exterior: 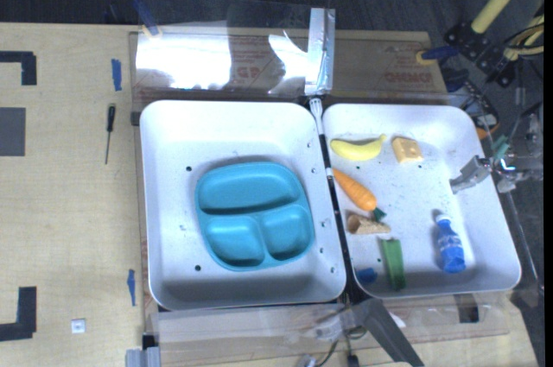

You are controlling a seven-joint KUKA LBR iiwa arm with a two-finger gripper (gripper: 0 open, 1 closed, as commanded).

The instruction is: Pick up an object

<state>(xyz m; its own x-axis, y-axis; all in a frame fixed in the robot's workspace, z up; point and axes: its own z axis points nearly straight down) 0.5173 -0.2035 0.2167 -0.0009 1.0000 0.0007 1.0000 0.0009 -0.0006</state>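
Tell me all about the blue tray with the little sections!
The blue tray lies flat in the middle of the left bin. It looks like smooth plastic, light blue all over, with rounded corners. It has three sections: one long one across the far side and two smaller ones on the near side, split by raised ridges. It sits a bit crooked in the bin. Only the bin's floor touches it.

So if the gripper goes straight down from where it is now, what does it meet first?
Probably bare floor of the right bin. The gripper sits near the bin's right rim, with the blue bottle nearer the camera and apart. Depth is unclear from above.
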